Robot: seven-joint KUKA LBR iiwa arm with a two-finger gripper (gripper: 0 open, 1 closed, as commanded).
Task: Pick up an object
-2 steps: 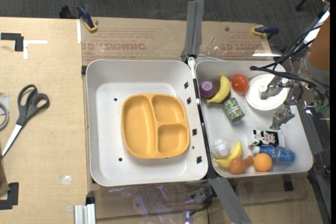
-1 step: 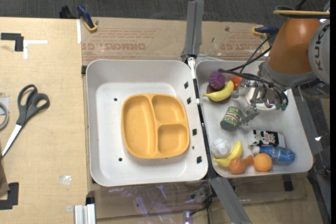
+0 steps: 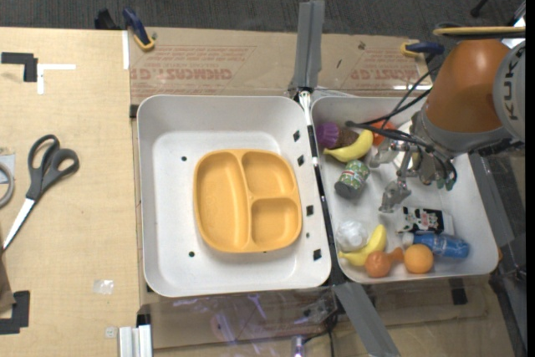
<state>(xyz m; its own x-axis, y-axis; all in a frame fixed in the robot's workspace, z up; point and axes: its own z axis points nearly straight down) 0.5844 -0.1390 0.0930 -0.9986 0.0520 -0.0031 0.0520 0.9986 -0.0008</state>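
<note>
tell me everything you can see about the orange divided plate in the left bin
The orange divided plate is a rounded-square dish that looks like matte plastic, with a raised rim and three compartments: one tall one along its left side and two smaller ones stacked on its right. All three look bare. It lies flat and upright near the middle of the left bin, turned slightly off square to the bin walls, resting on the bin floor, clear of every wall, with nothing else touching it.
</note>
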